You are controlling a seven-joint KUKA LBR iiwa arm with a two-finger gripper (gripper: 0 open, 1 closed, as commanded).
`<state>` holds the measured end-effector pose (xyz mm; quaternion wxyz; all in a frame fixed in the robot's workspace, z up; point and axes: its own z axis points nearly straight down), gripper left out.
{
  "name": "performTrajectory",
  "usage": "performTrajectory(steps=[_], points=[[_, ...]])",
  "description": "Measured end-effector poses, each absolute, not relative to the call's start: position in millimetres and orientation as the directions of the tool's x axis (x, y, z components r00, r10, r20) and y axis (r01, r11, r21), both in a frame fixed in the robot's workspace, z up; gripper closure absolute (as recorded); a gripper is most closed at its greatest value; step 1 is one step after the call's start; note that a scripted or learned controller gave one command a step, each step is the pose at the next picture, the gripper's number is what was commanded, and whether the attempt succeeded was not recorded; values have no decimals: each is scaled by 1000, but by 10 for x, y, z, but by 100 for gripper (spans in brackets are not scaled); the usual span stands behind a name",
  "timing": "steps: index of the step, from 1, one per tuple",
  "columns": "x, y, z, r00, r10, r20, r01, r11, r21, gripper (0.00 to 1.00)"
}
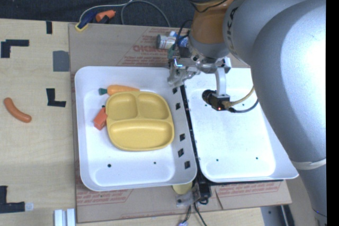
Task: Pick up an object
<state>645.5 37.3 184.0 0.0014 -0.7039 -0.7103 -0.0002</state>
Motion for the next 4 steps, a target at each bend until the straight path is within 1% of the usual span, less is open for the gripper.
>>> performTrajectory(steps=[1,2,3,4], points=[[6632,-482,1840,5,1000,-3,1000,-5,0,100],[6663,-878,1841,2,1000,-2,1000,-2,-1,100],[6679,-44,1838,-8,1000,2,1000,8,-2,100],[6676,-900,1841,5,1000,-2,1000,-5,-1,100]])
